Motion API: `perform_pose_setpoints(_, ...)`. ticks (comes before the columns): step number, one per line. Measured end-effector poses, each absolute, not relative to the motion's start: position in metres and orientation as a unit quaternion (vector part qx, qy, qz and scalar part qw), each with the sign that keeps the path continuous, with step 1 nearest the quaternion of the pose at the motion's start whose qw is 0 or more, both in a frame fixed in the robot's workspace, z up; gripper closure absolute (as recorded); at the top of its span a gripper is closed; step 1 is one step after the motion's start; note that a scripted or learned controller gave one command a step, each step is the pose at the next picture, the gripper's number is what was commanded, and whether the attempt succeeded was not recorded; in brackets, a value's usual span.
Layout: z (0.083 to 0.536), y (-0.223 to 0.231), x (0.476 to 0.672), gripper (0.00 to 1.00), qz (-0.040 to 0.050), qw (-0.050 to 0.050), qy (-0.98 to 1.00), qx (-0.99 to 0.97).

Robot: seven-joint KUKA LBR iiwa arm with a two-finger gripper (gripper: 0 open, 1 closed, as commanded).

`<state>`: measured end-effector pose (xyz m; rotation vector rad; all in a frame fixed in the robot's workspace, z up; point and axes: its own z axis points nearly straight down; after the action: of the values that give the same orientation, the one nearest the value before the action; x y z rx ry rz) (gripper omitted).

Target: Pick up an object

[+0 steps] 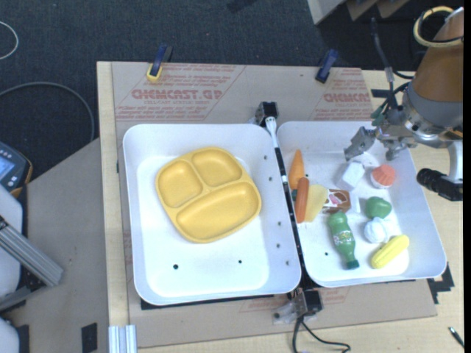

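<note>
Gripper (377, 144) over right bin (423, 259) — fingers spread, nothing between; white block (352, 174) just below.

A: What gets cut off near the right bin (434, 226)?
B: The arm (441, 72) runs out past the picture's right edge, above that bin's far corner.
A: And the hand (375, 144)?
B: Too small to tell how its fingers stand. The small brown item (340, 197) by the yellow wedge (316, 201) is too blurred to name.
</note>
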<state>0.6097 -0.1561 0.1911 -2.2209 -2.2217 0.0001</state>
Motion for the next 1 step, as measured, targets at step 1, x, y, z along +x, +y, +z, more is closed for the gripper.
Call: perform_pose_setpoints(1, 0.2802, -0.0438, 0.5632, 0.0, -0.0044, -0.002, -0.711, -0.703)
